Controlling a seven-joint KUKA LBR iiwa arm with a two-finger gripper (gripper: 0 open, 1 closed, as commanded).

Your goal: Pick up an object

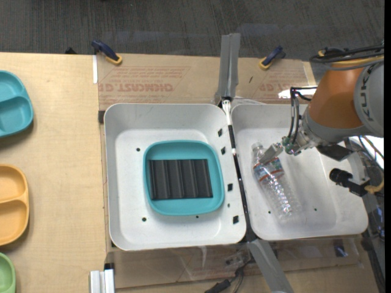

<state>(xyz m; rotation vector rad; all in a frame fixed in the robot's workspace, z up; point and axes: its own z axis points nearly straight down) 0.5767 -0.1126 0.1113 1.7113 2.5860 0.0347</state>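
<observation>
- Claw sits low in the right bin, at the top end of the bottle; its tips look to be touching the bottle's upper part, but whether they are apart or closed I cannot tell, nor whether anything is gripped.
- Bench is tan, with cardboard clamped along its far edge.
- Left bin is white and shallow.
- Right bin is white too, touching the left bin along the middle seam.
- Arm comes in from the right, its orange band above the wrist.
- Teal tray with a dark ribbed insert lies flat in the middle of the left bin.
- Bottle, clear plastic and crumpled, lies on its side in the right bin, slanting from upper left to lower right.
- Teal plate, orange plate and green plate lie at the bench's left edge.
</observation>
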